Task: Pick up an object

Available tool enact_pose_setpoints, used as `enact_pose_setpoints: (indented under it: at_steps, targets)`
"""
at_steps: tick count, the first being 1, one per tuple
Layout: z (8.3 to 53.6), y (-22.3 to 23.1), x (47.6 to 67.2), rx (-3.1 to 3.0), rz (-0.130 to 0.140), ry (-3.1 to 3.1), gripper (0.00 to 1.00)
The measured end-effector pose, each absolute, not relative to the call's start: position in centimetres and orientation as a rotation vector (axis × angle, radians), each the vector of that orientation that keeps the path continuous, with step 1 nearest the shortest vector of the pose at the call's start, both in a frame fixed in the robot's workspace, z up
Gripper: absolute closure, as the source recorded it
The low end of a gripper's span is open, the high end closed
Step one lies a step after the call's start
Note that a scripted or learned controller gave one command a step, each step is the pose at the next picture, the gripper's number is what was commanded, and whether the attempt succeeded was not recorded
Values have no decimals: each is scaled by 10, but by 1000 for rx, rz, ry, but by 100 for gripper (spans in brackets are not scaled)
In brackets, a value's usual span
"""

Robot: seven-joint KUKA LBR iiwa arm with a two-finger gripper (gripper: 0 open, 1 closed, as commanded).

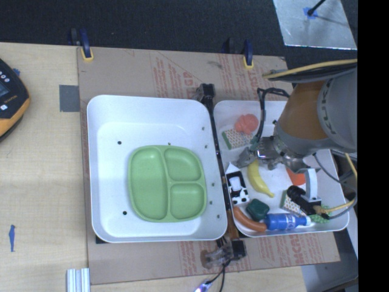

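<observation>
The claw (260, 152) hangs low in the right bin (276, 107), just above the banana (259, 180), so this looks like the reach before a grasp, though whether it is spread I cannot tell; neighbours crowd the banana, while the left bin (109, 126) offers open room

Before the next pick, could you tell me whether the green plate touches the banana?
Apart: the camera view shows the green plate in the left bin, the banana in the right.
</observation>
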State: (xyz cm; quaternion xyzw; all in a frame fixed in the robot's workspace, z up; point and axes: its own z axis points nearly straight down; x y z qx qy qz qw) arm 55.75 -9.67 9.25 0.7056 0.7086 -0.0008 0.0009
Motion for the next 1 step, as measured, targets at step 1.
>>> enact_pose_setpoints:
  at_steps: [1]
  targets:
    - [102,-97,557,2214,-6,2230,100]
